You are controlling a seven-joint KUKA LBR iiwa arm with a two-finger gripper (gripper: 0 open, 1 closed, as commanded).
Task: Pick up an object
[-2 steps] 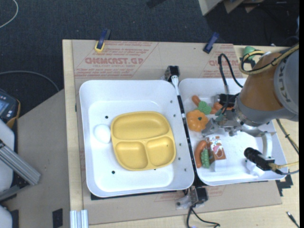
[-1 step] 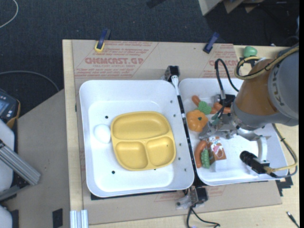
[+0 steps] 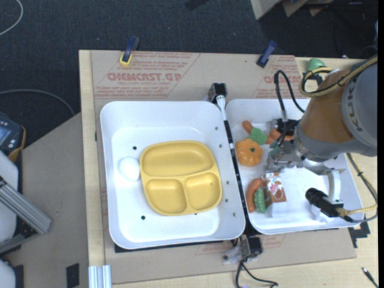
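Low over right bin (image 3: 300, 221), arm (image 3: 336, 122) bent, pincer (image 3: 281, 159) down

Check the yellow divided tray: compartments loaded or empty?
Empty. The yellow divided tray sits right side up in the left bin, all three compartments bare; a white egg lies beside it.

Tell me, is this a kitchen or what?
Probably a robot lab, not a kitchen. A grey and orange arm reaches over two white bins clamped to a bench, the food looks like toys, such as a small pumpkin, and cables trail around.
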